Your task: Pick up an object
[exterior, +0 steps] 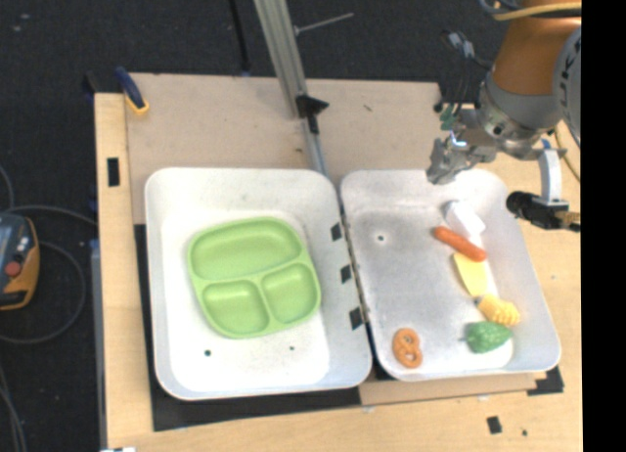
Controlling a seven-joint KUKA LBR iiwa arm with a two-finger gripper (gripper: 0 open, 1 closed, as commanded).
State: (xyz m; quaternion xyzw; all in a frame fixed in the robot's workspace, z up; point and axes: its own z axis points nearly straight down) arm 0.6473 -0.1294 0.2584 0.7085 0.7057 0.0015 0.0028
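A slanted overhead view showed two white bins side by side; nearest the viewer, in the right bin (pixel 391 274), lay a pretzel (pixel 408 346) at seven o'clock and a green toy vegetable (pixel 486 337) at five o'clock; farther back along the right wall came a corn cob (pixel 499 311), a yellow wedge (pixel 470 274), a carrot (pixel 459 241) with its long axis running ten to four o'clock, and a white block (pixel 463 216); the left bin (pixel 166 196) held a green divided tray (pixel 254 277); farthest, at one o'clock over the right bin's rim, hung the gripper (pixel 446 167), nothing visibly in its grasp, how far it was spread impossible to tell; the white block lay just beside it toward five o'clock, likely the nearest candidate.
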